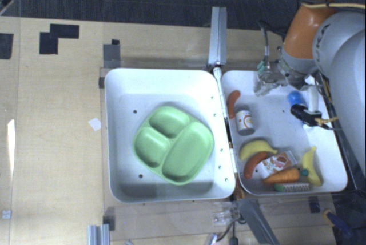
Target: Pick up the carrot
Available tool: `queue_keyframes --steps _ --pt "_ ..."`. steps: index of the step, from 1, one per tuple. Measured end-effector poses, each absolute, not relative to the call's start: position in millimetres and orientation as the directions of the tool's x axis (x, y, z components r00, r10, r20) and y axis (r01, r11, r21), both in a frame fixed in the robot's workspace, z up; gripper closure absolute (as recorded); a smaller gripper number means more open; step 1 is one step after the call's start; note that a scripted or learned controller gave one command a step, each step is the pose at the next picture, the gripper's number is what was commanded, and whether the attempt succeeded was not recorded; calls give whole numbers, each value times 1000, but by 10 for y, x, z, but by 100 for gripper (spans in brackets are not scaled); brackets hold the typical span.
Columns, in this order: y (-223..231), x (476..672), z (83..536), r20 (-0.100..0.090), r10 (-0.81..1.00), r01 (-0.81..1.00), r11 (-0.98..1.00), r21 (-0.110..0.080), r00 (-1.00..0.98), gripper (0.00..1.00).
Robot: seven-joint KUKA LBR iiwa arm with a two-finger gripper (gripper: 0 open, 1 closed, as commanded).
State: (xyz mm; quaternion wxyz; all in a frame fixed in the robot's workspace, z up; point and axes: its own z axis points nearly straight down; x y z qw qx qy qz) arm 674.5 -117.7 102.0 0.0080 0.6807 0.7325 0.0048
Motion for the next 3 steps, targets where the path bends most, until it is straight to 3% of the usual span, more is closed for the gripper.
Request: queue_keyframes --steps 1,2,3 --pt "-1553 6403 2036 0 974 973 -229 7 229 100" --pt "-1880 6702 1736 -1 960 960 -280 6 280 100" --pt "-1860 6725 1863 -2 963 963 -270 12 270 100"
